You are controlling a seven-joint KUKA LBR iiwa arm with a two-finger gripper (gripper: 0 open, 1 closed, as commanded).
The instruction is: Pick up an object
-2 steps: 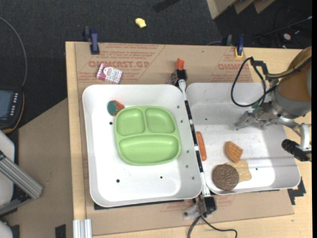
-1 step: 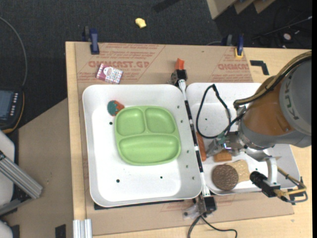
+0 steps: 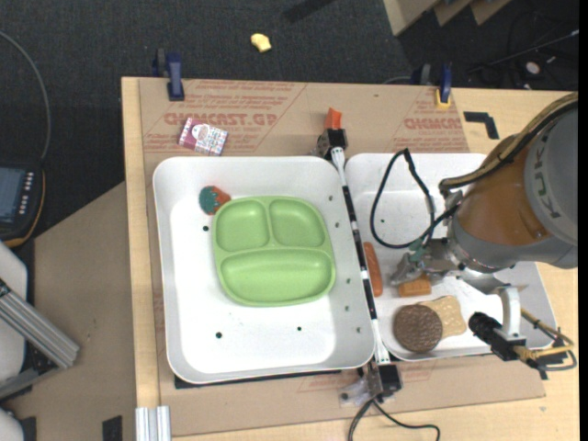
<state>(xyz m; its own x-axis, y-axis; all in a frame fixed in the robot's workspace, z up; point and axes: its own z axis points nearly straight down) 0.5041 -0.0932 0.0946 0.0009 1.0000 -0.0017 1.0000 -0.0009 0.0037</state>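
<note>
From the overhead camera, the grey arm's two-finger gripper hung low over the right shallow white bin; whether its jaws were apart or together could not be told. Just below it lay a small orange block, close beside the gripper's tip, contact unclear. A long orange carrot-like stick lay along the bin's left wall. Nearer the front sat a round brown cookie-like disc touching a tan cracker-like piece. The left white bin held a green sectioned plate.
</note>
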